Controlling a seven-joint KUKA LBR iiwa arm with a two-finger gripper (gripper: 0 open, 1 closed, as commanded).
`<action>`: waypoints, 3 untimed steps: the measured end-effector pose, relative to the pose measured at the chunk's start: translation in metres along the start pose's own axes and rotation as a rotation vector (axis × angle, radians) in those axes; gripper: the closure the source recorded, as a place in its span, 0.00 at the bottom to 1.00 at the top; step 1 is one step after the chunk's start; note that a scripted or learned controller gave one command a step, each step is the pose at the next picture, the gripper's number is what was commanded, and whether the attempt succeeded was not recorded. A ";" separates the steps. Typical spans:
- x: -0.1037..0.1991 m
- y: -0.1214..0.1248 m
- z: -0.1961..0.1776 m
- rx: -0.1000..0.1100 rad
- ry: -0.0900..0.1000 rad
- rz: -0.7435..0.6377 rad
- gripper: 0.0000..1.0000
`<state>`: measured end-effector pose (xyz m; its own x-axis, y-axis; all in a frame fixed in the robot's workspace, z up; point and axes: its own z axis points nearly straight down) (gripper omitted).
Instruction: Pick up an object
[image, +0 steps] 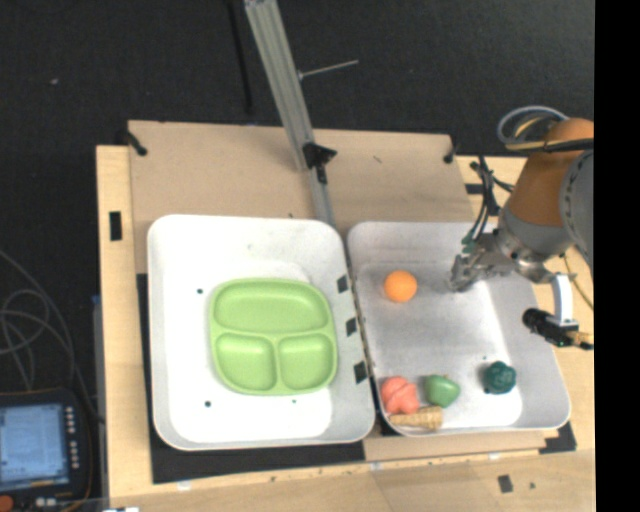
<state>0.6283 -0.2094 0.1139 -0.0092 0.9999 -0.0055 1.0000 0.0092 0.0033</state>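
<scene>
Two shallow white bins with rounded corners are seen side by side on a pale wooden bench (250, 160). The left bin (180, 250), in the centre left of the frame, is smooth and matte; a light green plastic tray (272, 335) with three moulded compartments, one long and two smaller, is lying flat in it. The right bin (520, 400) shows a greyish, scuffed floor. A small round orange ball (401, 286) is resting in its upper left part. Along its lower edge a pink lumpy object (398, 393), a glossy green rounded object (441, 389) and a tan, ridged object (420, 419) are clustered close together, the tan one against the bin's rim. A dark green knobbly object (498, 377) lies apart, toward the lower right.

The grey arm with its orange band (540, 185) is seen at the upper right of the frame, and the gripper (463, 275) is lowered over the upper part of the right bin, just to the right of the orange ball but apart from it. Whether it is open or closed cannot be told; nothing is seen held by it.

A grey metal pole (285, 90) slants across the top centre.
</scene>
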 end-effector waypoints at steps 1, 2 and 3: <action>-0.005 -0.005 -0.048 -0.003 0.003 0.007 1.00; -0.005 -0.006 -0.093 -0.003 0.003 0.006 1.00; -0.006 -0.005 -0.110 -0.001 0.004 0.004 1.00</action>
<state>0.6225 -0.2149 0.2243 -0.0053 1.0000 -0.0013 1.0000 0.0053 0.0040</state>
